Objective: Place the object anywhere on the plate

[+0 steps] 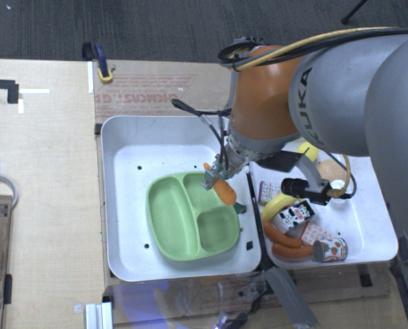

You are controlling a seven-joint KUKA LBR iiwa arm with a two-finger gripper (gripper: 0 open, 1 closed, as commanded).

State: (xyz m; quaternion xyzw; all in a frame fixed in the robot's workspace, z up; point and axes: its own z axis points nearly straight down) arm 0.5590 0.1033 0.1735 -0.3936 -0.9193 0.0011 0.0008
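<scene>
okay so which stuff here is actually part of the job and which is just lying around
In the job: carrot, green plate, gripper.

Lying about: banana, sausage, cow-print toy, printed can, all in the right bin.

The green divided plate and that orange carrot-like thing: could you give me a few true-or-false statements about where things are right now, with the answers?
1. The green divided plastic plate lies in the left white bin. True.
2. The orange carrot-shaped toy lies in the right white bin. False: it is at the plate's upper right rim, just under the robot's hand.
3. The plate has three compartments. True.
4. The right bin holds several small items, among them a yellow banana-shaped toy. True.
5. The arm reaches in from the picture's left. False: it comes from the right.
</scene>
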